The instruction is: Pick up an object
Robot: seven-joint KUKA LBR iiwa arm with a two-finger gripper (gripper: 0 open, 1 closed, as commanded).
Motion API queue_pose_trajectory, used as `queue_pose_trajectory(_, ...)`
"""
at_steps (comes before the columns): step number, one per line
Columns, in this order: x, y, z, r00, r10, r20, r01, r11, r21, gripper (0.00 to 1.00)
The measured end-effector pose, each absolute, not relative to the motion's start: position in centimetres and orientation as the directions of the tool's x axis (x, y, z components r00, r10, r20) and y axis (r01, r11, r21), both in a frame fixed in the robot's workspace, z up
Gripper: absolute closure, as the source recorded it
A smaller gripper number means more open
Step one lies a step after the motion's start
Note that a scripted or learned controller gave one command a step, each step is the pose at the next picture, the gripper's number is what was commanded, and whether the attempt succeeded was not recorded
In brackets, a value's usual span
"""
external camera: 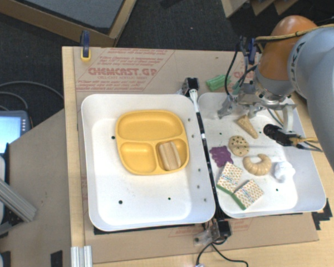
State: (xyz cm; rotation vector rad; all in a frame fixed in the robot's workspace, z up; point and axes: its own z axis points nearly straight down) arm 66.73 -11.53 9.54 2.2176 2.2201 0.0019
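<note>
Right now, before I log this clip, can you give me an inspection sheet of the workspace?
Surface: brown bench board with red print, bearing the left white bin and the right white bin.
Job's things: in the right bin, croissant, cookie, tan wedge, purple piece, white lump, patterned packets.
Clutter: yellow divided plate in the left bin, bread-like piece in its lower right compartment; green item at the right bin's far edge.
Grippers: hand over the right bin's far end, beside the tan wedge.
Cables: black cable at the bench's near edge; grey cable at left.
Surroundings: lit screen, dark carpet.
</note>
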Motion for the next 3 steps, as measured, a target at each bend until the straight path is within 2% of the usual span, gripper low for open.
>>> queue_pose_trajectory(1, 60.69, -14.04, 8.38, 0.004, 1.0, 0.0, 1.0, -0.004, -0.006, 0.0)
queue_pose_trajectory(3, 61.01, -13.88, 8.47, 0.001, 1.0, 0.0, 1.0, -0.001, 0.0, 0.0)
